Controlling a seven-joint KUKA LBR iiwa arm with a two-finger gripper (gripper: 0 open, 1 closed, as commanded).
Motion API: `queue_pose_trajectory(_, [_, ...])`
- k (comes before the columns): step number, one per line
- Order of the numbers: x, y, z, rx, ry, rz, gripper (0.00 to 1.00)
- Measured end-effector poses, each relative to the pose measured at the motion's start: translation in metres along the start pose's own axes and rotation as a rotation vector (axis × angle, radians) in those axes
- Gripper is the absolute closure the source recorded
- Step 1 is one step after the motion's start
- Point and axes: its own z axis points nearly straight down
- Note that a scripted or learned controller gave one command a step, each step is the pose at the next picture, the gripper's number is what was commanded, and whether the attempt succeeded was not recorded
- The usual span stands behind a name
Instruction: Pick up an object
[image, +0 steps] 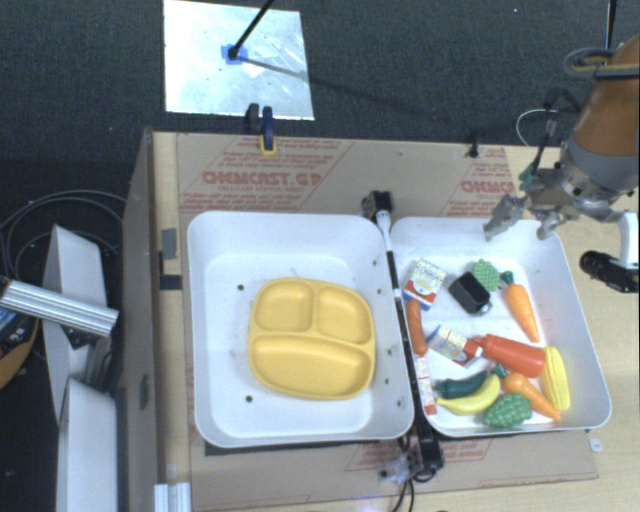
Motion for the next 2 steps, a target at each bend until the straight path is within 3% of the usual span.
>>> queue_pose_trajectory(1, [0.001,-0.017,0.147,0.0,0.0,0.001,0.0])
queue_pose_trajectory(2, [-0.034,-0.056,0.145,-0.002,0.009,-0.006,0.0])
